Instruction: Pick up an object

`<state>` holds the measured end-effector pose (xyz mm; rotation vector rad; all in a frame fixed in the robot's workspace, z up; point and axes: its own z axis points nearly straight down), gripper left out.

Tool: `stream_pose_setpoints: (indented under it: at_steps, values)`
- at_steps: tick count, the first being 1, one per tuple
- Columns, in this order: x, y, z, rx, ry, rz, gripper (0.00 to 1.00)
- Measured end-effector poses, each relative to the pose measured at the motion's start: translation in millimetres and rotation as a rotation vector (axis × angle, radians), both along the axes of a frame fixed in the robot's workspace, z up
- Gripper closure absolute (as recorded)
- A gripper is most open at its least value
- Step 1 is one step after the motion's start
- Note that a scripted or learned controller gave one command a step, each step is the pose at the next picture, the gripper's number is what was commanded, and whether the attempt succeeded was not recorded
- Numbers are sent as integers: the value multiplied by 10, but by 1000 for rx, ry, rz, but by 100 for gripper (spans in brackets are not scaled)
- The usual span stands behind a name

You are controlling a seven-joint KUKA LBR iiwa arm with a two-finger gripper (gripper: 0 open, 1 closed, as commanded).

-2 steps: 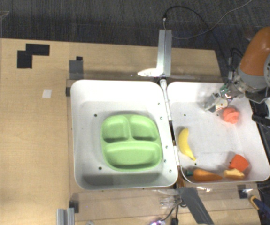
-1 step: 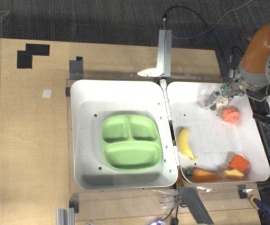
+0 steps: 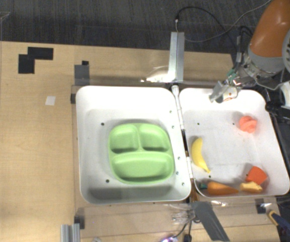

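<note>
From above, the claw (image 3: 224,92) hangs over the far edge of the right bin (image 3: 220,135), its fingers apart and gripping nothing. Inside that bin lie a banana (image 3: 199,155) near the left wall, a pink object (image 3: 247,124) toward the right, and an orange block (image 3: 256,175), a carrot (image 3: 221,188) and a small yellow piece (image 3: 251,187) along the near wall. The left bin (image 3: 92,135) holds a green divided plate (image 3: 140,152).

We see a matt green plastic tray (image 3: 140,153), smooth white plastic bins (image 3: 92,135), and a pale wood-look worktop (image 3: 29,150).
</note>
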<state>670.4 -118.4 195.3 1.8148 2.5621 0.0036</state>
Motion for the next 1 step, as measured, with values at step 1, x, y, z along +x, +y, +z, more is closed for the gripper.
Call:
stream_pose_setpoints:
  at_steps: [1]
  values:
    - [-4, -167, 527, 0, 2, -104, 100]
